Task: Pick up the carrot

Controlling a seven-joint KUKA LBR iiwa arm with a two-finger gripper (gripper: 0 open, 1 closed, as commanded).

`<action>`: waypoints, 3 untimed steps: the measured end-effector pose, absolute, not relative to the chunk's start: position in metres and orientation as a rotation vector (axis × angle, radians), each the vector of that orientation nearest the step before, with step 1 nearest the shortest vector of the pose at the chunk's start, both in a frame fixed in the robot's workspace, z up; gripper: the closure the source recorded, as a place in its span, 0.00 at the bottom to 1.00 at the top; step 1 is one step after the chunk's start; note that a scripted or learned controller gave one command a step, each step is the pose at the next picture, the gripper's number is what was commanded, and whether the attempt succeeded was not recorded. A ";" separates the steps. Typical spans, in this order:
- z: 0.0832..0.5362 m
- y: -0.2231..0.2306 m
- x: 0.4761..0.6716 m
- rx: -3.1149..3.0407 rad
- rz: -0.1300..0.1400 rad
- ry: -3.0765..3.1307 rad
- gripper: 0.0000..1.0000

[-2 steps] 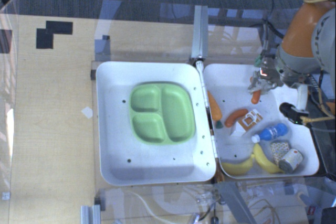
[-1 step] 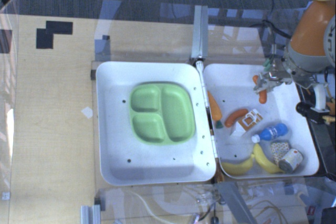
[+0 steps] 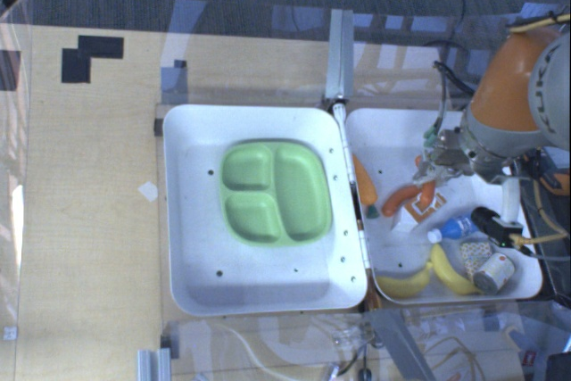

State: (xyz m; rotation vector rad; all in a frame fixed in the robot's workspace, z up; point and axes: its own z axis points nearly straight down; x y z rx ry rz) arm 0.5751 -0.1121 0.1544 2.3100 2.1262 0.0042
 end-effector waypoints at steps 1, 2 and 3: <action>0.170 -0.101 0.593 2.616 0.005 1.735 1.00; 0.185 -0.047 0.519 2.710 0.003 1.589 1.00; 0.184 -0.002 0.488 2.143 0.004 2.295 1.00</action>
